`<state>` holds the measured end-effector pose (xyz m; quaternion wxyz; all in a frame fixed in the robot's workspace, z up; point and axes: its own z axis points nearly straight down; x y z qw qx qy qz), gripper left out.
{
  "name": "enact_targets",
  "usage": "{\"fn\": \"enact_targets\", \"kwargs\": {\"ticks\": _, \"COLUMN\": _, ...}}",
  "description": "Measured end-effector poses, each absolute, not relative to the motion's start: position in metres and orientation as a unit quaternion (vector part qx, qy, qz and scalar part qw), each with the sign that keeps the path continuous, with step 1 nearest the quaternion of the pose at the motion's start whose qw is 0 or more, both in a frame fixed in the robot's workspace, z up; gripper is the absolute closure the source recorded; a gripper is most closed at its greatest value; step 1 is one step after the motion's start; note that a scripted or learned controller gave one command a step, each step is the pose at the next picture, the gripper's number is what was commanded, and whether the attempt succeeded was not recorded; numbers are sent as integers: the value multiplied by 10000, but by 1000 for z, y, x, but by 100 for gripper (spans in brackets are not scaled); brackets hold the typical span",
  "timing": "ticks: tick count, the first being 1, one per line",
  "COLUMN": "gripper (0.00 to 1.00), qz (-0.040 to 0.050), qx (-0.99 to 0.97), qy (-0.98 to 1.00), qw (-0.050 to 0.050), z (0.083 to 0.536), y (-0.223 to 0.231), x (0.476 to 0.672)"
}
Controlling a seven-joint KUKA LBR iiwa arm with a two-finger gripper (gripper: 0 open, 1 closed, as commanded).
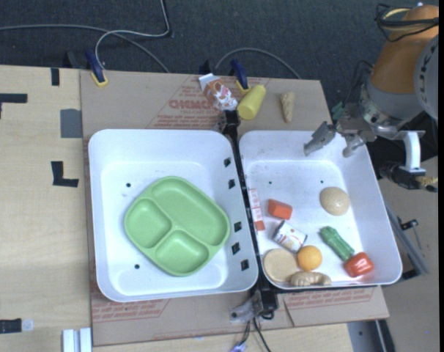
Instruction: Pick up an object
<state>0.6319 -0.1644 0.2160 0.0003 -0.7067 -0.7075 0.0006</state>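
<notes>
Two shallow white bins sit side by side on a cardboard sheet laid over the wooden bench. The left bin holds a green divided plate, lying flat near its middle. The right bin holds the loose objects, all gathered in its nearer half: an orange block near the dividing wall, a small white can lying on its side just below it, a beige egg-shaped piece toward the far side wall, a green vegetable-shaped toy lying at a slant, a red piece at its lower end, an orange ball, a flat tan round touching the ball, and a pale lumpy piece against the near wall. The gripper hangs over the far right corner of the right bin, its two fingers spread wide with nothing between them, well apart from every object below. Above it the orange band of the arm shows at the right edge. Beyond the bins, on the cardboard, lie a yellow bottle-shaped toy, a small printed packet and a tan piece
</notes>
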Motion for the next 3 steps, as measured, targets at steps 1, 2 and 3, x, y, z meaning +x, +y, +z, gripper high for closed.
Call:
{"fn": "enact_targets", "kwargs": {"ticks": 1, "gripper": 0, "qz": 12, "qx": -7063, "qy": -7079, "qw": 19, "z": 128, "y": -104, "x": 566}}
{"fn": "enact_targets", "kwargs": {"ticks": 2, "gripper": 0, "qz": 2, "qx": -7075, "qy": -7067, "qw": -21, "z": 86, "y": -100, "x": 560}}
{"fn": "enact_targets", "kwargs": {"ticks": 3, "gripper": 100, "qz": -3, "qx": -7071, "qy": -7071, "qw": -23, "z": 96, "y": -99, "x": 560}}
